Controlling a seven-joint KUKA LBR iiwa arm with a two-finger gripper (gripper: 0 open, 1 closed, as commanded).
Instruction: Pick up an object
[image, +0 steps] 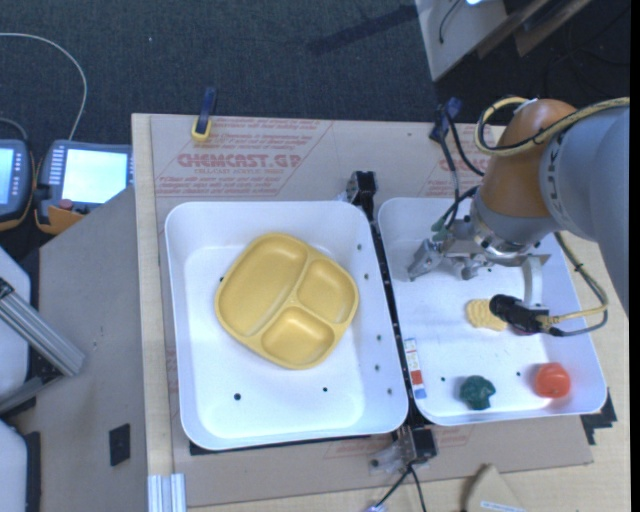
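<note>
We see the grey arm (590, 170) reaching into the right shallow white plastic bin (440, 340), with its metal two-finger gripper (443, 260) low over the far part of that bin. We cannot tell whether the gripper is released or clenched, and we see nothing grasped in it.

A small pale-yellow lumpy piece (483, 314) lies near the gripper, just toward the viewer and a little to its right in the view, apart from it. A dark green knobbly lump (477, 391) sits farther toward the viewer, well apart from the gripper. A round orange-red ball-like thing (550, 380) lies beyond that, to the gripper's right and nearer the viewer.

To the gripper's left in the view, the left shallow white bin (200, 260) holds a yellow three-compartment plastic plate (288, 298), lying flat.
</note>
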